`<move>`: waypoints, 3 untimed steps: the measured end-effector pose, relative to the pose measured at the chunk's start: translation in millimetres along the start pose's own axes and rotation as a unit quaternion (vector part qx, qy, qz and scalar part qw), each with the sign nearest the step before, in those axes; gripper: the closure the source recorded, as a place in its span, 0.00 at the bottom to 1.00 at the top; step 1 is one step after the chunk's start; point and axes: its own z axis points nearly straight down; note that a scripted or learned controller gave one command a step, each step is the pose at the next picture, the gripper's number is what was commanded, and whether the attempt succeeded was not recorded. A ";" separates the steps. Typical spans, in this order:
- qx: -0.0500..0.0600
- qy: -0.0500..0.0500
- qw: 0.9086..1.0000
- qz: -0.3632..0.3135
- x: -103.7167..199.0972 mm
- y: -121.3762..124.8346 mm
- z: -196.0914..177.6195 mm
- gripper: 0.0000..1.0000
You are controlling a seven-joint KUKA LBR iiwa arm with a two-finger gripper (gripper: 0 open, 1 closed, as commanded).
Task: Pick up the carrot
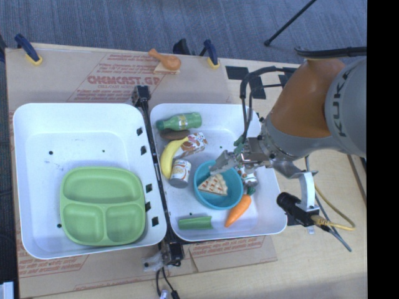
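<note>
Carrot, small orange plastic toy (239, 210): near right of right white bin (268, 226), beside blue bowl (218, 185). Likely light, stiff, slick; best gripped mid-body. Pincer (240, 164) above, grip state unclear.

Two bins are sitting side by side on the bench, the left bin (37, 129) holding a divided plate (103, 205) toward its near side. In the right bin (218, 112), a bottle (179, 123) is lying at the far end, with a banana (171, 156) and a can (180, 172) just in front of it. A bowl (218, 189) holding a sandwich wedge (214, 184) is sitting right of the can, the carrot (238, 210) touching its near right edge, and a cucumber (194, 222) is lying along the near wall, while the gripper (240, 161) is hanging above the bowl's far rim.
</note>
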 end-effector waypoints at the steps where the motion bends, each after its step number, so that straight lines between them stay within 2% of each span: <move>1: 0.003 0.000 0.999 0.054 -53.2 -20.1 86.6 0.00; 2: -0.003 0.000 0.997 -0.083 -77.4 -16.4 148.3 0.00; 3: -0.004 0.001 0.996 -0.088 -76.6 -13.1 135.5 1.00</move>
